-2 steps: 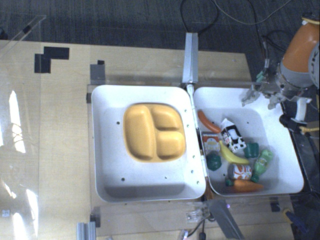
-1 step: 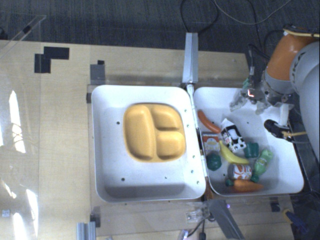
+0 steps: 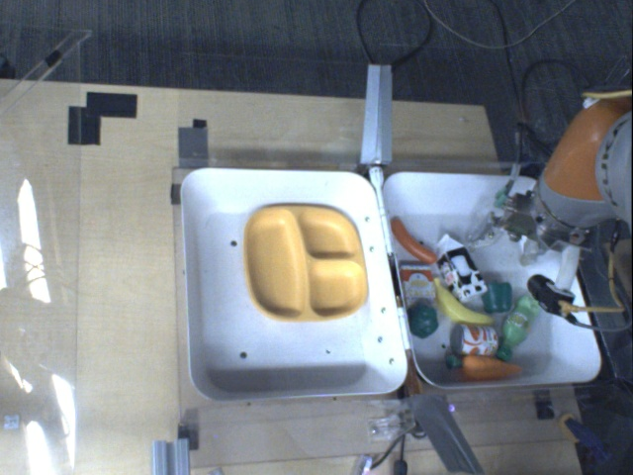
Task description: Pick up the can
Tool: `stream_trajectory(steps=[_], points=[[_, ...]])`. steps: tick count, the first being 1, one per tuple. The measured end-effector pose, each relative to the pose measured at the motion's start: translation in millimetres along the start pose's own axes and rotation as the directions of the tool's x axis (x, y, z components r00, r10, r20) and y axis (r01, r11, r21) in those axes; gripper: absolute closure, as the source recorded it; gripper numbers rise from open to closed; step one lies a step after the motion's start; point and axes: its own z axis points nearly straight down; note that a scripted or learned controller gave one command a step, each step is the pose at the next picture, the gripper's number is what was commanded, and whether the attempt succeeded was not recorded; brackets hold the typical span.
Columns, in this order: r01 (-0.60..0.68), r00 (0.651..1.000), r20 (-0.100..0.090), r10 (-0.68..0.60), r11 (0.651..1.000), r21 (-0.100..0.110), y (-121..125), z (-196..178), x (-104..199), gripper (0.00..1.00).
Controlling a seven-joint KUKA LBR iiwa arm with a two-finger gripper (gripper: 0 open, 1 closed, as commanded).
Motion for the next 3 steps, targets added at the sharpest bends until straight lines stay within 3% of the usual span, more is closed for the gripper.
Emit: stream_trajectory(steps=[1, 2, 3], points=[[0.003, 1.0, -0.003, -0.003, 1.0, -0.008, 3, -13, 2, 1.0], [0.003, 1.0, -0.003, -0.003, 1.0, -0.007, 3, -13, 2, 0.0], [0.118, 0.993, 0.0, -0.118, 0.993, 0.0, 32, 1, 22, 0.0]])
